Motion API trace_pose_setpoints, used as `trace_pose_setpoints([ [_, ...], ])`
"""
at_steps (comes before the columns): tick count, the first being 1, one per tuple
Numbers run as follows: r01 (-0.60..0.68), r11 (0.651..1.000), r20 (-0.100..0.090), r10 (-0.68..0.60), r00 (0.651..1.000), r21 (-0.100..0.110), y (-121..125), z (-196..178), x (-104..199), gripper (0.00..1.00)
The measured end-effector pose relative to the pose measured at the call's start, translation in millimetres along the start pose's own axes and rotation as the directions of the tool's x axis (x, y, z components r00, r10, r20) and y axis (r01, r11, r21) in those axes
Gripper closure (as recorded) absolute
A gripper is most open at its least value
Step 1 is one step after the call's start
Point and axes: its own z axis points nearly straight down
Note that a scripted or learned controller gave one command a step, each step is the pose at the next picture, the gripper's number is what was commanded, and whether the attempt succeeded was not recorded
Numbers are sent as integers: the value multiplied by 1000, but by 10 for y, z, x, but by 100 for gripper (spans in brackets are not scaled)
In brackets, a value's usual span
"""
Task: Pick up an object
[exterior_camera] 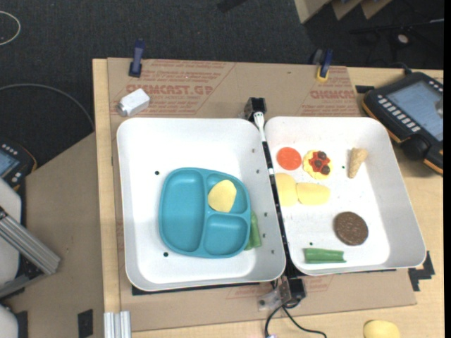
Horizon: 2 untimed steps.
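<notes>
The right bin (394,210) holds several toy foods: an orange-red disc (288,158), a yellow round piece with red and dark topping (318,163), a tan stick (356,161), two pale yellow pieces (301,191), a brown cookie-like disc (350,228) and a green bean-like piece (324,255). In the left bin (141,153) a teal divided plate (204,212) carries a yellow piece (223,196) in its upper right compartment. A green piece (254,232) lies at the plate's right edge.
A white block (134,102) lies on the cardboard behind the left bin. Blue clamps (136,58) (323,62) hold the board's far edge. A black pendant (409,111) sits at the right, and a yellow object (381,329) lies near the front.
</notes>
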Motion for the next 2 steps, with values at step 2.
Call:
trace_pose_setpoints([
  [2,1,1000,-2,-1,1000,0,3,-88,471,100],
])
